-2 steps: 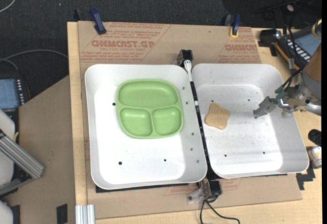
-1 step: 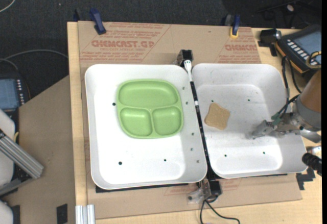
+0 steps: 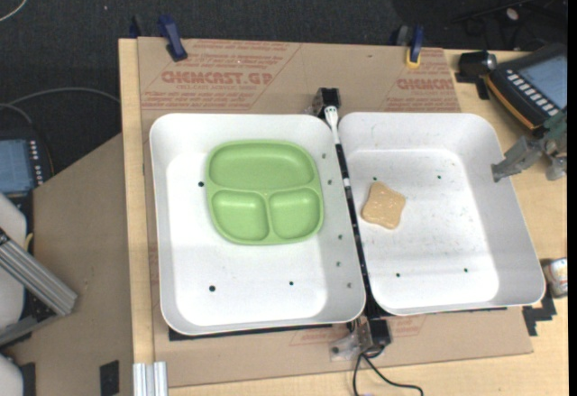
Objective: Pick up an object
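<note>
Nothing lifted yet: toast lies in the right bin, tool at three o'clock, grip unreadable.

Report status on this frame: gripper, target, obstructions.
Gripper at right bin's right rim, nothing between fingers seen. Toast piece flat in right bin, apart from gripper. Green divided plate in left bin. Path unobstructed.

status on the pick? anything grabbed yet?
Done: nothing lifted yet. The green divided plate lies flat in the left bin and the tan toast-like piece lies flat in the right bin.
In hand: nothing visibly. The gripper sits at the right bin's right rim, apart from both objects.
Left: move over an object, descend, grasp and lift.
</note>
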You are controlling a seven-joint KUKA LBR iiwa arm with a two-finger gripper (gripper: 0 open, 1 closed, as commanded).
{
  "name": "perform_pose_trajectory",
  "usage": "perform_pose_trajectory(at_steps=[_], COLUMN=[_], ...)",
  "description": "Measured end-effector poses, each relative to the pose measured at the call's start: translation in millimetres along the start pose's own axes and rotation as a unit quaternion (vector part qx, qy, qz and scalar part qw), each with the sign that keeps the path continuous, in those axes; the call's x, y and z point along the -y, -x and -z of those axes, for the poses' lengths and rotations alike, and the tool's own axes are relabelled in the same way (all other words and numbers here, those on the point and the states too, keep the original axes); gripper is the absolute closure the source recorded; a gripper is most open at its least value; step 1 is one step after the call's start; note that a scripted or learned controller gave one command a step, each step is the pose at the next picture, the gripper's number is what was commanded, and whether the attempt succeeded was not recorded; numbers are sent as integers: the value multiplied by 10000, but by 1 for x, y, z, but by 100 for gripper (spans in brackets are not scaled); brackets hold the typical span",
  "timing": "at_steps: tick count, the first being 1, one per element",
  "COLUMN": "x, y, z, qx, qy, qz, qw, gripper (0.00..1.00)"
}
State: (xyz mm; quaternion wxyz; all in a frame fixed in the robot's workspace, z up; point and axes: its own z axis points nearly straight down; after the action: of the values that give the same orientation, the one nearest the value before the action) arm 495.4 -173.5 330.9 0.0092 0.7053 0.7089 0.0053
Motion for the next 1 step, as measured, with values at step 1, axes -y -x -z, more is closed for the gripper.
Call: perform_pose_trajectory(at_steps=[1], x=[14], y=[-74], z=[63], qx=[-25], qy=[-56], qz=[14], qw=[10000], gripper=[0])
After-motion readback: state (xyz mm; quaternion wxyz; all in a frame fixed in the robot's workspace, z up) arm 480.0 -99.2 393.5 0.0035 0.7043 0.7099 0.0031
